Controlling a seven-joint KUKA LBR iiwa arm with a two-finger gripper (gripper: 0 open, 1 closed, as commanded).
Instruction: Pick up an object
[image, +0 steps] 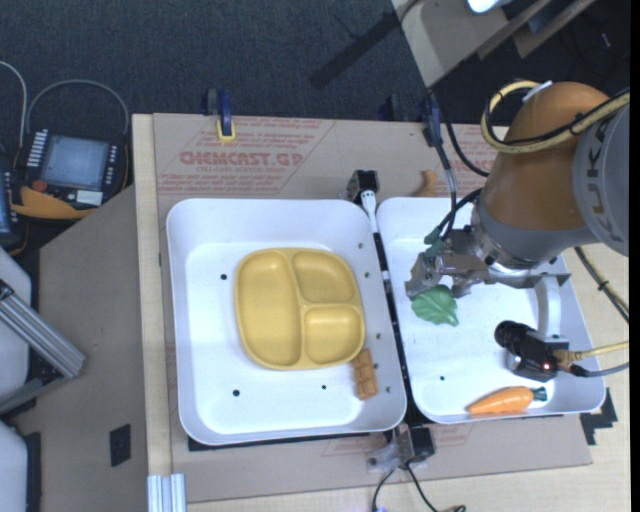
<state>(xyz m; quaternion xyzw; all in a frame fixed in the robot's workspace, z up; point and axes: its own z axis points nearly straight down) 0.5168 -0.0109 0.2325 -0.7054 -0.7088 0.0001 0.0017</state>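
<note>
A small green leafy piece (437, 306), crumpled and lying flat, rests on the floor of the right bin (450, 365), close to that bin's left wall. An orange carrot (498, 401) lies on its side along the same bin's near edge, well apart from the leafy piece. In the left bin (200, 335) a yellow plate (298, 306) with three compartments sits flat in the middle, and a small brown block (364, 375) lies just beside its near right corner.

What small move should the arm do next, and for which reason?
Probably a short descent onto the crumpled green leaf-shaped toy. The gripper hangs just over its upper edge in the right white bin, while the orange toy carrot lies farther off.
</note>
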